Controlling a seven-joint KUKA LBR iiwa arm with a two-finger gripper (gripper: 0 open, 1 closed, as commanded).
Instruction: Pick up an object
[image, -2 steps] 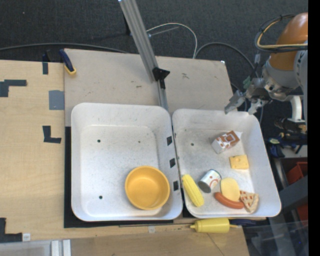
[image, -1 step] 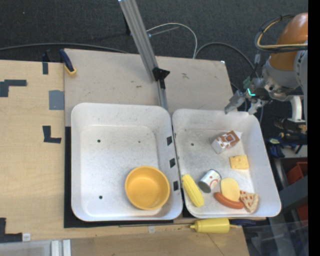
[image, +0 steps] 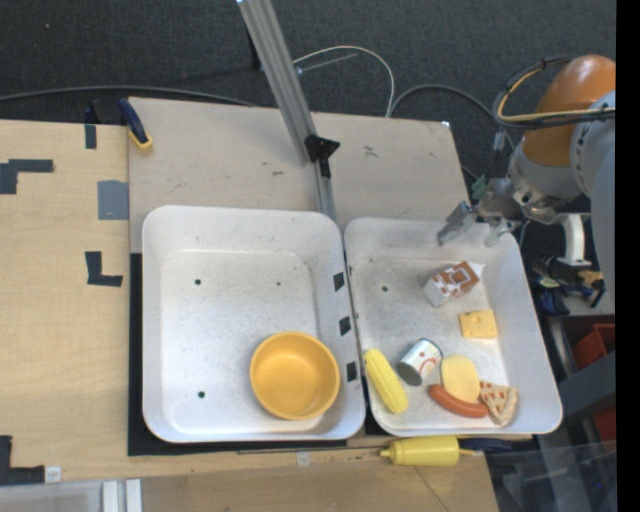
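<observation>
The bench (image: 230, 160) carries two shallow white bins side by side, the left bin (image: 240, 240) and the right bin (image: 400, 250), their inner rims touching. The grey arm (image: 575, 130), with its orange band at the top right, reaches in over the far right corner of the right bin. Its gripper (image: 472, 228) hangs above that corner with both fingers spread apart and nothing between them. In the left bin, a yellow bowl (image: 294, 375) sits upright at the near right corner. The right bin holds the smaller things: a small carton (image: 451, 283) lying just below the gripper, a corn cob (image: 385, 380) along the near left wall, a tin can (image: 420, 361) on its side beside it, a yellow round piece (image: 460, 378), a sausage (image: 456, 402) touching its near edge, a pizza slice (image: 498, 401) and a cheese square (image: 478, 324). A yellow bottle (image: 424, 452) lies on the bench just outside the right bin's near rim.
</observation>
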